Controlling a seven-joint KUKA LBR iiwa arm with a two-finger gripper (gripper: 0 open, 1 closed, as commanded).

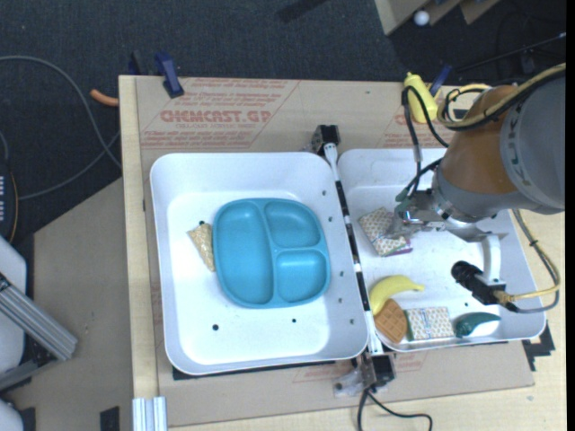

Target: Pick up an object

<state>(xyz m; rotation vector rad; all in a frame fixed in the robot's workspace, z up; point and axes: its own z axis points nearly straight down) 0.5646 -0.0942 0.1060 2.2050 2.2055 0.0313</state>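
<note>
Front row of the right bin (377, 182): a round tan cookie-like disc (390, 323) at the left corner, a flat patterned packet (429, 322) just beside it, and a teal-and-white item (476, 323) further right. A banana (395, 286) sits just behind the disc. The patterned pouch (384, 233) lies mid-bin near the left wall. The gripper (407, 215) is at its upper-right edge and looks in contact. Open or closed, can't tell from this angle, so no confirmed grasp. Left bin (234, 330): a blue three-compartment plate (269, 250) in the middle, with a tan speckled wedge (203, 243) against its left rim. Both bins sit on the worktop (135, 241).
</note>
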